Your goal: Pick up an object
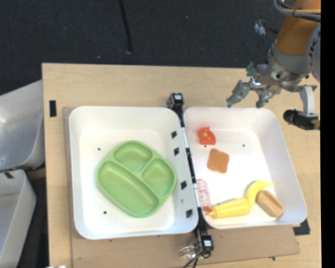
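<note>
Camera view is showing the claw (249, 97) hanging wide and holding nothing above the right bin (283, 128); it should be lowering straight, centring over the orange toy (218, 161)

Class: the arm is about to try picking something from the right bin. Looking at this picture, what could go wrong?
1. The yellow piece, banana and tan roll crowd one corner; closing on one may nudge another.
2. The orange-brown piece looks flat, so the fingers might slide over it.
3. The gripper sits above the bin's far rim, leaving a long descent.
</note>
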You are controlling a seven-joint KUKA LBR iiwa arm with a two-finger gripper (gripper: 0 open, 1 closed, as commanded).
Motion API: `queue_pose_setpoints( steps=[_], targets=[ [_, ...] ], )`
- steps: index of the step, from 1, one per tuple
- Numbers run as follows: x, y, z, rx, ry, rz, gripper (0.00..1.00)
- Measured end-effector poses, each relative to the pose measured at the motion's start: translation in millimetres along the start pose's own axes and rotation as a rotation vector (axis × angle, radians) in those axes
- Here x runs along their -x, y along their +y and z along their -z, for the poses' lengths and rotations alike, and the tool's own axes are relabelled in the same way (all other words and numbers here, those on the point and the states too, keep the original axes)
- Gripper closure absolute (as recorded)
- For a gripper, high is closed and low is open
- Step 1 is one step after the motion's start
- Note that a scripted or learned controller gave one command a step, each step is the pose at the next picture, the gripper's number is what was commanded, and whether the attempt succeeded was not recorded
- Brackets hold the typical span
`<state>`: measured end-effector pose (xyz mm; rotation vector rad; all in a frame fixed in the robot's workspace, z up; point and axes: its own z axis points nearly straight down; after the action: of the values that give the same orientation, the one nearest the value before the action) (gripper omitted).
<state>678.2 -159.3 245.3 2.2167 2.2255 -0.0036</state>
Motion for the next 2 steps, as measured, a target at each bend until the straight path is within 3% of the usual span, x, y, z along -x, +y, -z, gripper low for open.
queue_pose_setpoints(
  steps=[2],
  targets=[
    [10.9, -2.3, -91.5, -0.001, -0.001, -0.005, 0.00]
  ],
)
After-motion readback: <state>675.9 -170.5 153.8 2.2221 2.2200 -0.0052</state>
